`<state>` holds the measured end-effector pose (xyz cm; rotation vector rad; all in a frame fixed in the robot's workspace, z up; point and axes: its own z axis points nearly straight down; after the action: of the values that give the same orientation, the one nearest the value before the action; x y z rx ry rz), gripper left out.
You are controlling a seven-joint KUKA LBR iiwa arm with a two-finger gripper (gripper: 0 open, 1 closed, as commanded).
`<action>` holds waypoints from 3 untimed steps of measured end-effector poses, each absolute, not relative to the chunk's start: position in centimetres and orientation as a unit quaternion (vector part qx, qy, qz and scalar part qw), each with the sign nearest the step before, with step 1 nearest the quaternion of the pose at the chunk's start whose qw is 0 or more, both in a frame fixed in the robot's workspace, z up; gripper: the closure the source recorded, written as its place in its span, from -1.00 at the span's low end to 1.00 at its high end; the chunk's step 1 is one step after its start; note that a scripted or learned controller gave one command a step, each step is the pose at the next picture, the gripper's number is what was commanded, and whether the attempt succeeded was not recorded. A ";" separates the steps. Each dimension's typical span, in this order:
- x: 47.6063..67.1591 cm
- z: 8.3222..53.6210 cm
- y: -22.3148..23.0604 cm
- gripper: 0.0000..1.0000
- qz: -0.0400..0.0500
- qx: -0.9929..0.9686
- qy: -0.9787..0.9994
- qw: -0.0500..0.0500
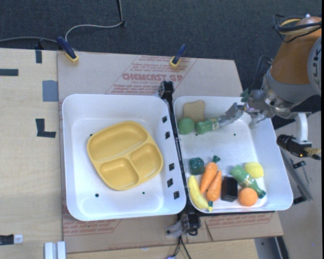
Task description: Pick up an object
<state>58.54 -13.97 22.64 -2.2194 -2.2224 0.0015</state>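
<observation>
The gripper point(220, 122) touches the green cylinder point(204, 127), whose long axis runs on leftward to the green ball point(186, 125); grip state unclear.

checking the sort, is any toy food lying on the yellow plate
No, the yellow plate lies bare in the left bin.

A robotics laboratory bench is showing here. Two shallow white bins point(75, 144) are sitting on a cardboard sheet point(146, 77) that yellow-and-blue clamps point(68, 49) are pinning to a wooden table point(19, 161) bearing tape marks. Cables point(92, 26) are trailing over dark carpet point(205, 15). Plastic toy food point(213, 179), probably test props, is lying in one bin while an industrial arm point(294, 63) is reaching in.
</observation>
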 end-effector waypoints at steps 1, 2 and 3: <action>56.2 13.5 -10.4 -1.00 0.001 -0.707 -0.708 0.001; 65.0 8.7 -14.3 -1.00 -0.002 -0.706 -0.708 -0.003; 66.9 8.5 -14.1 -1.00 0.000 -0.706 -0.708 -0.001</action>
<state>66.91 -14.13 8.53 -2.2208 -2.2260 -0.0008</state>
